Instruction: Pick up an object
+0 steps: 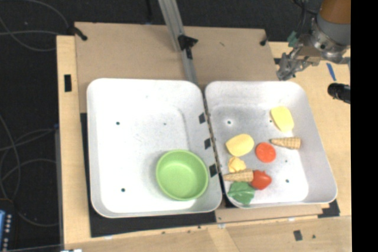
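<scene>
Approach step: gripper (pixel 287 68) hangs above right bin's (pixel 307 186) far rim, claw state I cannot tell. Candidate, orange ball (pixel 266 153), sits mid-bin among 7 toys. Next: descend over it.

The arm (pixel 335 3) comes in at the far right, its orange band sitting above a grey wrist. It leans down and to the left, ending in the claw (pixel 287 71), which hangs low over the counter (pixel 236 56) at the far right. The claw is small and dark from here, too blurred to read.
</scene>
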### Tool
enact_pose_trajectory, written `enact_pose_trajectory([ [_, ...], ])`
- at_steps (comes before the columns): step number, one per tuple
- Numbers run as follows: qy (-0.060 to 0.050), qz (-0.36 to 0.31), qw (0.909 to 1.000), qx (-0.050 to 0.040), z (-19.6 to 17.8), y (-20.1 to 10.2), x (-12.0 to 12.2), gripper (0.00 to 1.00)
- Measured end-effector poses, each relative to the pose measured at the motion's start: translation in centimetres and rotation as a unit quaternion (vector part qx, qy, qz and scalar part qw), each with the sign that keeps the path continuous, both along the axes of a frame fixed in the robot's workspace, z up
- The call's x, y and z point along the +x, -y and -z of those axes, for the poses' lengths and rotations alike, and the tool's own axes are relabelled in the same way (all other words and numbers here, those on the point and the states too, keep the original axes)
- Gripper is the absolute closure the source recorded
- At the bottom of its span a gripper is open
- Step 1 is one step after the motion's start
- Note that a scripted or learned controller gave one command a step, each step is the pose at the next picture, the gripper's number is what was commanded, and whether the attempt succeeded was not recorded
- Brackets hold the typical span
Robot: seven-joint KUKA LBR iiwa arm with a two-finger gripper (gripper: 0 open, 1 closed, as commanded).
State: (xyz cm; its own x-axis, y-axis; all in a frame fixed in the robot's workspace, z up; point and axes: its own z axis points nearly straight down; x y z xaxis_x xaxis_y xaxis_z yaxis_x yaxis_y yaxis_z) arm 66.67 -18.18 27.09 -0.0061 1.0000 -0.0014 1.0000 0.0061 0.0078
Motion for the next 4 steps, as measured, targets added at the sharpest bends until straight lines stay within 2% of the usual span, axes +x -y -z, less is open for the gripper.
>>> enact_pose_trajectory([
  [2, -0.004, 0.000, 1.0000, 0.0003, 1.6, -9.4, -0.3, 1.00],
  [4, -0.004, 0.000, 1.0000, 0.0007, 3.5, -18.7, -2.6, 1.00],
])
